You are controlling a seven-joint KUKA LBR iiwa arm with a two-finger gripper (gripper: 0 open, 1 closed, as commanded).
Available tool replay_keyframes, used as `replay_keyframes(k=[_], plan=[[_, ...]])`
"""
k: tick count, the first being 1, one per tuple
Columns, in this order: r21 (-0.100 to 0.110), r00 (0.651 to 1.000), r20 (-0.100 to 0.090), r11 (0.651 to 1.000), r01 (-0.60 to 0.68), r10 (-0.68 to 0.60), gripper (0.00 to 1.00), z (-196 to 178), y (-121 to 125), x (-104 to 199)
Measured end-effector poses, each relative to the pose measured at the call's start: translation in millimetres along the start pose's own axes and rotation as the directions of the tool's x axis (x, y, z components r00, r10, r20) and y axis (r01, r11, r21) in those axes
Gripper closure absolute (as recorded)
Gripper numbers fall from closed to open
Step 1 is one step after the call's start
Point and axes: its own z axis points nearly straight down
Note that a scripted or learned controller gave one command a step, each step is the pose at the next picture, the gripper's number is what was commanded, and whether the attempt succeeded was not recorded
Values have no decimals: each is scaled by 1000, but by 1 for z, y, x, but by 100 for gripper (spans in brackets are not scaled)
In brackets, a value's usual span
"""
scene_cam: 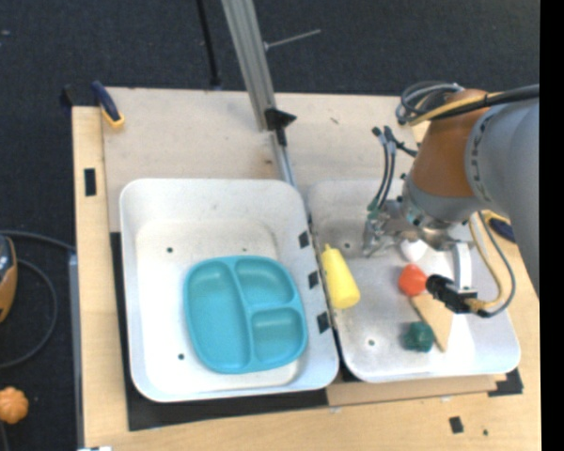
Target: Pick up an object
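No hold can be told on the gripper [423, 242] above the orange ball [412, 279]; descent is likely needed.

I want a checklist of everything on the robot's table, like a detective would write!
Surface: wooden bench bearing two white bins, left bin and right bin.
Job's things: in the right bin, a yellow object by its left wall, an orange ball, a dark green object, a tan wedge.
Clutter: blue divided plate in the left bin.
Grippers: gripper over the right bin; nothing seen between its fingers.
Cables: loops along the arm's wrist.
Surroundings: metal post, dark floor, small orange object.
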Motion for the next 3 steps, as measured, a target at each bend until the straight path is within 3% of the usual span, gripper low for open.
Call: replay_keyframes(k=[2, 3], plan=[[-2, 1000, -2, 1000, 5, -5, 100, -102, 2, -14], [3, 1000, -4, 1000, 8, -8, 100, -116, 3, -15]])
